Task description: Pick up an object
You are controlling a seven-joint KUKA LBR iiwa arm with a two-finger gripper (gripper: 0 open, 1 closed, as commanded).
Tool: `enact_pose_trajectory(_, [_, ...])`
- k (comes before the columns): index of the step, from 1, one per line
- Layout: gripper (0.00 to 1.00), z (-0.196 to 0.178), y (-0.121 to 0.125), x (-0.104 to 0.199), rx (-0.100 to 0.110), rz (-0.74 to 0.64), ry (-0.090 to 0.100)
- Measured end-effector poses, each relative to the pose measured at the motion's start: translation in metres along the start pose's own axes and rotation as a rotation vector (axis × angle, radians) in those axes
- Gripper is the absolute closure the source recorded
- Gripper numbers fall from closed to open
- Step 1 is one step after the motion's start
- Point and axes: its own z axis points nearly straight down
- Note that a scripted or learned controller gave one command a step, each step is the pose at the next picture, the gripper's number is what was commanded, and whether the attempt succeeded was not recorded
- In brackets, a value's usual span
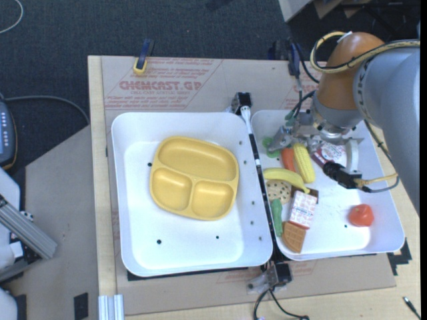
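Observation:
My gripper (pixel 312 137) hangs low over the back of the right bin (pixel 381 240), under the orange wrist band. Directly beneath and in front of it lie a yellow corn cob (pixel 304 163), an orange carrot (pixel 288 159) and a green leafy piece (pixel 273 143). A red and white packet (pixel 331 154) lies partly under the wrist. The gripper's body hides whatever may sit between its tips. Further forward lie a banana (pixel 283 177), a round cookie (pixel 277 191), a small red and white box (pixel 302 209) and a red tomato (pixel 361 215).
The left bin (pixel 133 239) holds a yellow three-part plate (pixel 194 177). A green cucumber (pixel 277 217) and a brown cracker (pixel 293 236) lie at the right bin's front left. The arm's grey body covers the right bin's back right corner.

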Motion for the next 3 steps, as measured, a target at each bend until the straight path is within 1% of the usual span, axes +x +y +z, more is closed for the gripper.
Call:
enact_pose_trajectory(1, [1.00,-0.014,0.002,0.000,-0.008,0.000,0.000])
enact_pose_trajectory(2, [1.00,-0.076,0.008,0.007,-0.011,-0.003,-0.002])
enact_pose_trajectory(3, [1.00,-0.122,0.009,0.012,-0.010,-0.003,-0.002])
